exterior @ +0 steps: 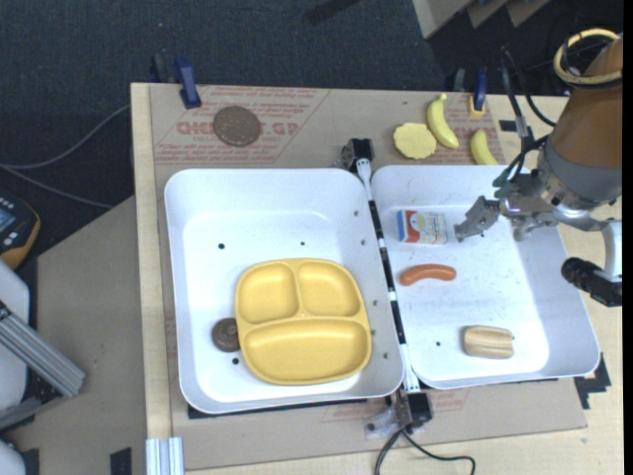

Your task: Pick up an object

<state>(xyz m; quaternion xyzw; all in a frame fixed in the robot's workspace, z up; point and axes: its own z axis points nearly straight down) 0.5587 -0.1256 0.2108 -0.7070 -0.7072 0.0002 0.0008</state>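
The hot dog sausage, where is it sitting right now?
The sausage lies in the right bin, near its left wall, below the small carton and up-left of the bread roll.

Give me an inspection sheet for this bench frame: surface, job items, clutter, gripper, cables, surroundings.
Surface: cardboard-topped bench bearing left bin and right bin side by side.
Job's things: in the right bin, small carton lying flat near the top, sausage in the middle, bread roll near the bottom. In the left bin, yellow divided plate with a brown cookie at its left edge.
Clutter: outside the bins on the bench, another brown cookie, yellow slice, two bananas.
Gripper: gripper over the right bin, beside the carton; nothing seen between its fingers.
Cables: black cable at the bench's front edge; grey cable on the floor, left.
Surroundings: dark carpet.
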